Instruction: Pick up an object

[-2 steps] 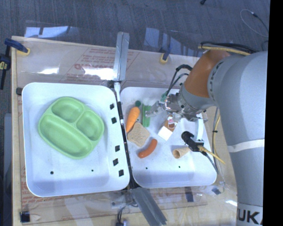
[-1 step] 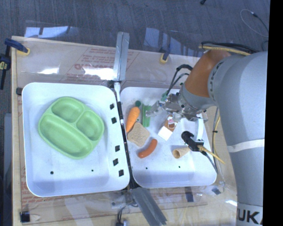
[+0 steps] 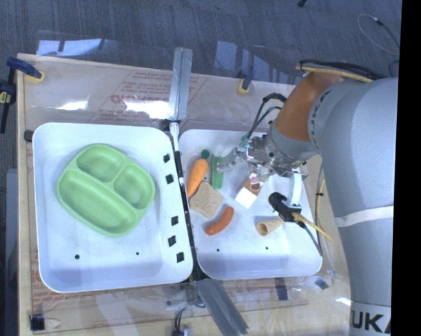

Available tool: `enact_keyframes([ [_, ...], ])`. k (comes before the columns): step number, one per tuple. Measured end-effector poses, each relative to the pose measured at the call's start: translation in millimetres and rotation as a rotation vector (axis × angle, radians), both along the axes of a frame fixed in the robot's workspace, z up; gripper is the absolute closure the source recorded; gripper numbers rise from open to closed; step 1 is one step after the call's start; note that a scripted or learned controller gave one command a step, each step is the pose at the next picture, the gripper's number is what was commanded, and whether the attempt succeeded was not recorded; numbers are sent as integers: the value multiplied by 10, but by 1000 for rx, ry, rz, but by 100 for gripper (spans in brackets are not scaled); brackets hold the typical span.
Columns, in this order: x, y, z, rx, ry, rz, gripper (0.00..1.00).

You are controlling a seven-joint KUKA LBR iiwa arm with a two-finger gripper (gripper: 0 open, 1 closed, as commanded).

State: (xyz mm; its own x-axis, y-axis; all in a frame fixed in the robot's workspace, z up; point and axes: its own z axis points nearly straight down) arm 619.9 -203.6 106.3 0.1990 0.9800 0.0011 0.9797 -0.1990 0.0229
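One carrot point(image 3: 197, 176), one sausage point(image 3: 220, 221), one toast slice point(image 3: 205, 200); hand point(image 3: 255, 171) grip state perhaps hidden, cannot tell.

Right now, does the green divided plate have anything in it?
Empty. The green divided plate lies flat in the left bin, and all its compartments show bare green.

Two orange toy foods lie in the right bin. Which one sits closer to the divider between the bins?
The tapered orange carrot, near the right bin's left wall. The curved orange sausage lies further right, below the tan bread slice.
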Motion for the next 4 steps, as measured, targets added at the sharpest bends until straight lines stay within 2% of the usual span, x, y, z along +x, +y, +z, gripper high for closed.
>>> enact_keyframes([
  [1,-54,-5,2,-5,-2,92,0],
  [2,259,779,3,-9,-4,144,0],
  [3,271,785,108,-7,-4,147,100],
  [4,97,852,1128,-3,26,529,100],
])
